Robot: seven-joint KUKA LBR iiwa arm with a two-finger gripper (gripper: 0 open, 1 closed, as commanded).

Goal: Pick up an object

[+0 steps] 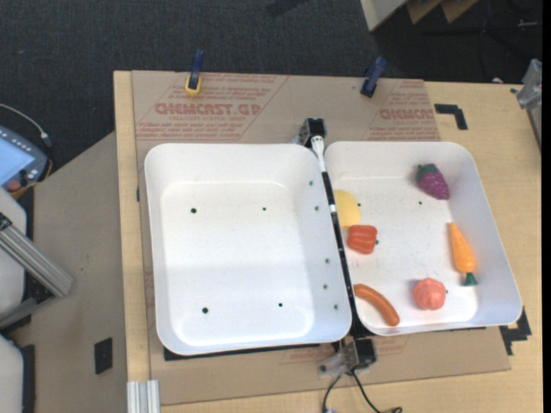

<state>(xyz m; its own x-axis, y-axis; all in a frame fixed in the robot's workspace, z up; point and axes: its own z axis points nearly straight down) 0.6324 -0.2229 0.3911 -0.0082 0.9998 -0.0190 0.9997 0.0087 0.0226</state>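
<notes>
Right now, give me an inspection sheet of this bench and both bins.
Surface: cardboard sheet with red print, under two white bins side by side.
Left bin: four small dark dots on the floor, no items.
Right bin: grapes, carrot, peach-coloured fruit, sausage, red pepper, yellow item at the divider, partly hidden.
Clutter: nothing seen.
Gripper: nothing seen.
Clamps: yellow-and-blue clamp and blue clamp on the far edge; black clips where the bins meet.
Cables: one trailing off the near edge.
Surroundings: dark carpet, metal rail at left.
</notes>
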